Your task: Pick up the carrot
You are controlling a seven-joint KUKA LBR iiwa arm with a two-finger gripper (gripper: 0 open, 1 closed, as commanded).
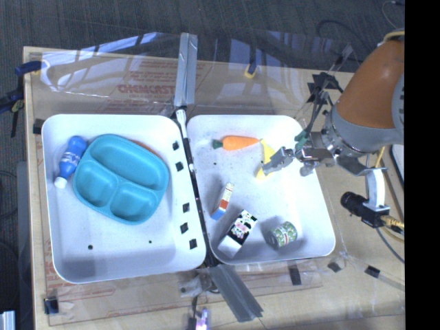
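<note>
The carrot [236, 143] lies flat near the right bin's [313, 243] far wall, untouched. The gripper [278, 161] hovers just right of it, beside a yellow piece [265, 158]; I cannot tell its opening, and nothing shows between its tips.

dark grey carpet floor [103, 9], wooden bench [31, 205], black cables [330, 29]

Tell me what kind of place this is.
Likely a robot manipulation lab bench: two white bins side by side, a grey arm with an end effector reaching in, and toy-like test items such as a carrot and a blue tray.
</note>
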